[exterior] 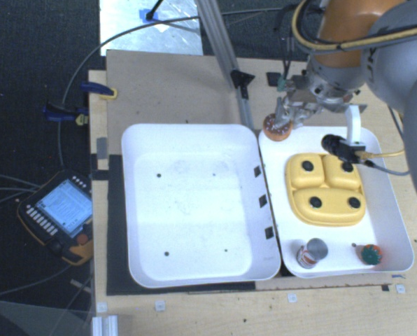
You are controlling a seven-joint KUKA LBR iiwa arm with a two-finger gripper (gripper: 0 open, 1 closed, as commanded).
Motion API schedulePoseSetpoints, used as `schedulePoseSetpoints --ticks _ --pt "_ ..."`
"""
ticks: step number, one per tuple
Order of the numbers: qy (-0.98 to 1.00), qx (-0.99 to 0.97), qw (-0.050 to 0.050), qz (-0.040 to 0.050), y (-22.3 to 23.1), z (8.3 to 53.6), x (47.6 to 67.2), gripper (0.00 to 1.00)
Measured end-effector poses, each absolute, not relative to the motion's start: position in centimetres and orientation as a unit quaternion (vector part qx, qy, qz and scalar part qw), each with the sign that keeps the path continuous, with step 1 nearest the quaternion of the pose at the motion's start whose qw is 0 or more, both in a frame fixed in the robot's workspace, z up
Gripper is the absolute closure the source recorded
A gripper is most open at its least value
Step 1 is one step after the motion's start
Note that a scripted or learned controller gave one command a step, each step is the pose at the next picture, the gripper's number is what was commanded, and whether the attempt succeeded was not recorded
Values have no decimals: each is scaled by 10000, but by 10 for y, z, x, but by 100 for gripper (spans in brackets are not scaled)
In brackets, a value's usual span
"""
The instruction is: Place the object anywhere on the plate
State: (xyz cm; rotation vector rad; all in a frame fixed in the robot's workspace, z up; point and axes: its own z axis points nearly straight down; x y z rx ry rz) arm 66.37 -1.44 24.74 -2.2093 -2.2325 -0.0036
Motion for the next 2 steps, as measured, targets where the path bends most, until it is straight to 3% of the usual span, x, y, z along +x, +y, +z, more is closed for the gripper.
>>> schedulePoseSetpoints --ticks 2 --pt "-7106 -7036 1 -13 94 240 657 100"
